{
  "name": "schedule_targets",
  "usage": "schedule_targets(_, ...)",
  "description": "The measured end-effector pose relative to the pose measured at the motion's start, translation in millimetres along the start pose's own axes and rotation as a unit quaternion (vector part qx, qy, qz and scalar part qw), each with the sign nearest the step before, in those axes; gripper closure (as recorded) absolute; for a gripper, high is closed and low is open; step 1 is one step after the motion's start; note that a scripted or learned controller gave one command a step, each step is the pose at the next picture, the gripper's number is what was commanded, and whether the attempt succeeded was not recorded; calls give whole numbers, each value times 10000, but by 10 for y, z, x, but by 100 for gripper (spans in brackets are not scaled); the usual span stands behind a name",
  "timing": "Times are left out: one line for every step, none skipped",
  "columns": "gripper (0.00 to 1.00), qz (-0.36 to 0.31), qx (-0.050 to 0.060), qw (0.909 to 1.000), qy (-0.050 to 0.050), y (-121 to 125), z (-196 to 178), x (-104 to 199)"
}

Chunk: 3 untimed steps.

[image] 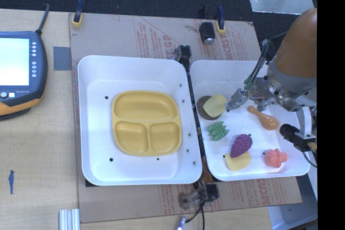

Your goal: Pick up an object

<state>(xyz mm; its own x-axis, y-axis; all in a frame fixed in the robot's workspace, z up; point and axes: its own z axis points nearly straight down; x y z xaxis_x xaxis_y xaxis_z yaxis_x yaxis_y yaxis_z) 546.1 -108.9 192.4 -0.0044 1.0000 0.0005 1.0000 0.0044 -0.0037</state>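
The right white bin [302, 172] holds several toy foods. A round piece, brown with a pale yellow face [213, 106], lies at its left side. Below that are a green leafy piece [217, 130], a purple grape bunch [241, 143] resting on a yellow piece [237, 162], and a pink-orange piece [275, 158]. An orange drumstick-shaped piece [263, 117] lies near the middle right. My gripper [235, 100] hangs over the bin just right of the brown and yellow piece and left of the drumstick. Nothing shows in its grasp.
The left white bin [91, 116] carries a yellow three-compartment plate [146, 122]. A teach pendant [19, 70] lies on the bench at far left. Clamps [207, 31] sit along the cardboard's back edge. The grey arm [294, 62] covers the right bin's upper right corner.
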Motion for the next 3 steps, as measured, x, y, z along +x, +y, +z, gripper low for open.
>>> schedule_targets(0,-1,1,10000,-5,-616,304,-262)
schedule_targets(0,-3,7,10000,1,-493,1018,-228)
schedule_targets(100,-13,10,10000,-5,-491,915,-239)
